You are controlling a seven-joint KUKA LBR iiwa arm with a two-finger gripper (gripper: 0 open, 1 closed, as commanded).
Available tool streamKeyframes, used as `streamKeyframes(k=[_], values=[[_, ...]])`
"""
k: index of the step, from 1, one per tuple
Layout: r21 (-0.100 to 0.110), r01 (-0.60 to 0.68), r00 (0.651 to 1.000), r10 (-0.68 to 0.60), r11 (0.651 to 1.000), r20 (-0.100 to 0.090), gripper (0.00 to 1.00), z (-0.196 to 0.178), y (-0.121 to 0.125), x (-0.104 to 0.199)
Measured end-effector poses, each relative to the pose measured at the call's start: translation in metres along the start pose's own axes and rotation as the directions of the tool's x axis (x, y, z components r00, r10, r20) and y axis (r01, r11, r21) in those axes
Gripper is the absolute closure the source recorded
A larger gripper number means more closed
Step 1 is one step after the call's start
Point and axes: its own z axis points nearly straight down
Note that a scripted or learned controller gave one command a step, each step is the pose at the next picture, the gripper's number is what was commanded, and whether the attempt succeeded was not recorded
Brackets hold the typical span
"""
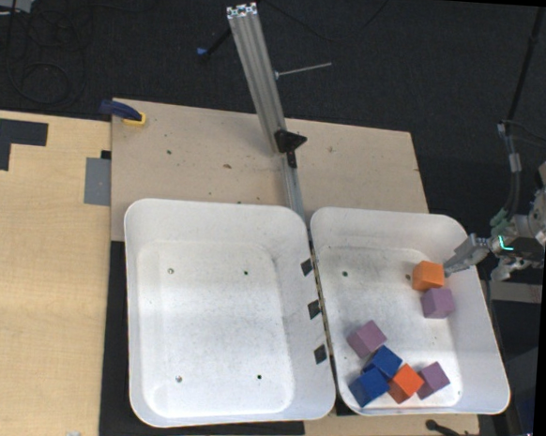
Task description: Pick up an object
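Near the right bin's (489, 347) far right edge sits an orange cube (427, 275), turned slightly askew, with no long axis and no readable markings. Just beside it, the gripper (462, 257) reaches over the rim, one finger (460, 258) touching or nearly touching the cube; how far it is open cannot be told. A purple cube (438, 302) lies just nearer.

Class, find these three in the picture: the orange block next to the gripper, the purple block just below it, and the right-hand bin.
Upper orange block (427, 275): camera view, on its top face.
Purple block below it (438, 302): camera view, on its top face.
Right bin (367, 220): camera view, on its far rim.
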Motion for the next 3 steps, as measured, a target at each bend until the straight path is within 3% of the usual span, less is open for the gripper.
streamKeyframes(k=[2, 3], values=[[0.005, -0.002, 1.000, 0.002, 1.000, -0.001, 0.00, 0.101, 0.008, -0.004], [-0.003, -0.005, 1.000, 0.005, 1.000, 0.004, 0.00, 0.158, 0.014, 0.000]])
